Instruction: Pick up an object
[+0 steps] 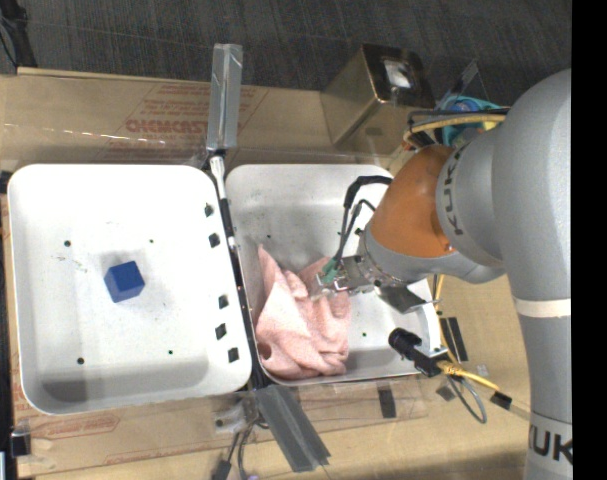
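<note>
Bins are seen from above at a slant: two shallow white trays set side by side on a bench lined with brown cardboard [103, 118]. The left bin [43, 298] is mostly bare floor, with a small blue cube [125, 280] lying a little left of its middle, well apart from every wall. The right bin [283, 198] is shared by a crumpled pink cloth [298, 323] and the arm. The cloth is heaped in the near left part of that bin, pressed against the divider between the two bins and reaching close to the near rim. Bare white floor is left open in the far half of the right bin and in a narrow strip to the cloth's right.

The grey arm [523, 198], with its orange band [415, 208], is reached in from the right and is hung over the right side of that bin, covering its right wall. The gripper [335, 276] is placed at the cloth's upper right edge, touching or just above the folds there. Whether the fingers are spread or pressed together cannot be told, since the wrist body and cables are in front of them, and no cloth is clearly seen lifted. A tan box [368, 93] is seen beyond the far rim.
</note>
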Action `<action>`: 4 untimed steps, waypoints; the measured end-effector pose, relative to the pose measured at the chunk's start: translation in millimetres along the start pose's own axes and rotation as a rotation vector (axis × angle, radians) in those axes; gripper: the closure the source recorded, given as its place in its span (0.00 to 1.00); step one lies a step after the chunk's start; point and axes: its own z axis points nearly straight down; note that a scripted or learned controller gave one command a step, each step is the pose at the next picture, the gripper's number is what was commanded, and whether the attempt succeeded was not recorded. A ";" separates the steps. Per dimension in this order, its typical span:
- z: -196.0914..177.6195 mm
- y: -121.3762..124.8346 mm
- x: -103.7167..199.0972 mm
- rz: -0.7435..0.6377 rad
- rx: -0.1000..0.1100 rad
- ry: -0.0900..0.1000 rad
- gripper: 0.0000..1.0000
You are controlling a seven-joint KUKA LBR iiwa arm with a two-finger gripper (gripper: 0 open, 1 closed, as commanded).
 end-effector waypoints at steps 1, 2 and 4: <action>0.2 -0.2 0.0 0.000 0.000 0.000 0.00; 1.3 48.9 20.4 -0.035 0.002 0.000 0.00; 1.0 12.1 -7.2 -0.332 0.002 0.000 0.00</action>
